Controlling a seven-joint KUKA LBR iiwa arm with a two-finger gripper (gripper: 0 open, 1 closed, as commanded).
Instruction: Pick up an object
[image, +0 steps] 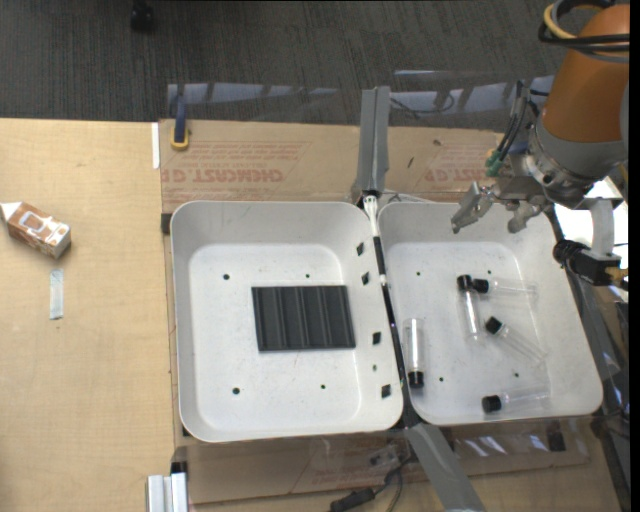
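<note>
While clear tubes (468, 305) lie scattered, ribbed dark slab (303, 318) rests flat.

Dark grey carpet (300, 50) across the top; pale wood benchtop (80, 380) at left w/ a small printed box (38, 230); brown cardboard (260, 165) behind the bins.

One fixed camera looks down at a slant — from well above — taking in both the left bin (190, 300) and right bin (560, 395), mid-frame.
</note>
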